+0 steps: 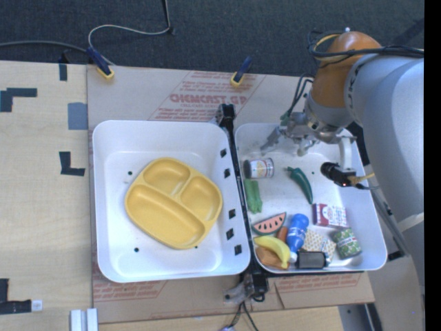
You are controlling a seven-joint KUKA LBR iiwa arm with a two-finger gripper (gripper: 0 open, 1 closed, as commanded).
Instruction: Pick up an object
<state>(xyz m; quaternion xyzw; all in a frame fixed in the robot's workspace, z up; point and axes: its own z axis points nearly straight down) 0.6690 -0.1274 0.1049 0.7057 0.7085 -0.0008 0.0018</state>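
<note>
Two white bins sit side by side on the bench: the left bin [110, 185] carries a yellow divided tray [173, 201], and the right bin [375, 243] holds the small objects. The gripper [293, 135] hangs over the far part of the right bin, its fingers spread apart with nothing between them. Just below it lies a small can [260, 168] on its side, with a dark green pepper [300, 182] beside it. Along the bin's left wall lies a green piece [253, 196]. Crowded at the near end are a watermelon slice [269, 223], a banana [270, 245], a blue bottle [297, 230], a red-and-white carton [331, 216] and a green ball [346, 242].
</note>
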